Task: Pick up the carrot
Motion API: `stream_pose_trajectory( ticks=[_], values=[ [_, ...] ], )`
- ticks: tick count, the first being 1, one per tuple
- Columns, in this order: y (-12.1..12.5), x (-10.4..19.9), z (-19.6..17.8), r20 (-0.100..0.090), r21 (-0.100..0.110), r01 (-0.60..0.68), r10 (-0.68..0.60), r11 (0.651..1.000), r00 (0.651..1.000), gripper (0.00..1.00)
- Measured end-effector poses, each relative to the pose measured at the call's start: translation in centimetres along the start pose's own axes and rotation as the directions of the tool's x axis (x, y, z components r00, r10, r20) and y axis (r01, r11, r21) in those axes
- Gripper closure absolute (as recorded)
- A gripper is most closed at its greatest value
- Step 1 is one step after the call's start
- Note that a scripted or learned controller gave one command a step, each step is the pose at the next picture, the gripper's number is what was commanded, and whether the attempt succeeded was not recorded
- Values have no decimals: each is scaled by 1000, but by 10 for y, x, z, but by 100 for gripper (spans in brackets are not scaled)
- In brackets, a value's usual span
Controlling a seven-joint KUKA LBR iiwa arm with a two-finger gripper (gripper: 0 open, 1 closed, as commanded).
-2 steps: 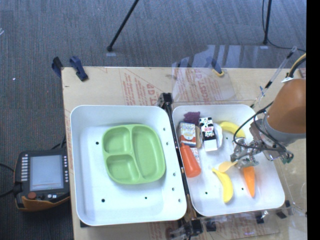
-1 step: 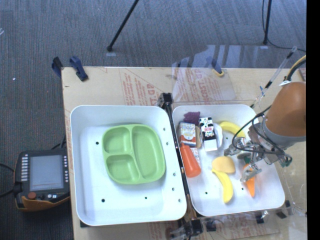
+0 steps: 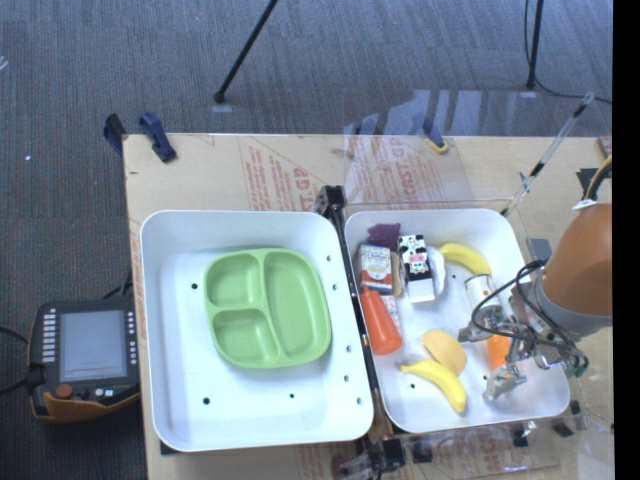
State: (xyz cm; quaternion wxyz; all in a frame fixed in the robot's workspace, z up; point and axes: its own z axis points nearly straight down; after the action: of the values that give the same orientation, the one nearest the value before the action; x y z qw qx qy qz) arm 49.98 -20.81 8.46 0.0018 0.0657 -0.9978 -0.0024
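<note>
A long orange-red carrot (image 3: 380,322) lies along the left wall of the right bin (image 3: 500,224), below a small snack box (image 3: 376,266). My gripper (image 3: 504,376) hangs low over the bin's right front corner, far to the right of that carrot. A short orange piece (image 3: 497,349) shows right against the gripper's upper side, partly hidden by cables. Whether it touches the gripper I cannot tell.
The right bin also holds two bananas (image 3: 438,379) (image 3: 465,257), a tan round piece (image 3: 444,349), a black-and-white carton (image 3: 418,265) and a purple item (image 3: 382,234). A green divided plate (image 3: 268,305) sits in the left bin (image 3: 165,268). A handheld pendant (image 3: 88,355) lies left of the bench.
</note>
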Motion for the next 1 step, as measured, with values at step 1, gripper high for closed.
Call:
stream_pose_trajectory(
  ticks=[1],
  values=[
    [3, -3, -8, 0, -3, 7, -7, 1000, 1000, 100]
  ],
)
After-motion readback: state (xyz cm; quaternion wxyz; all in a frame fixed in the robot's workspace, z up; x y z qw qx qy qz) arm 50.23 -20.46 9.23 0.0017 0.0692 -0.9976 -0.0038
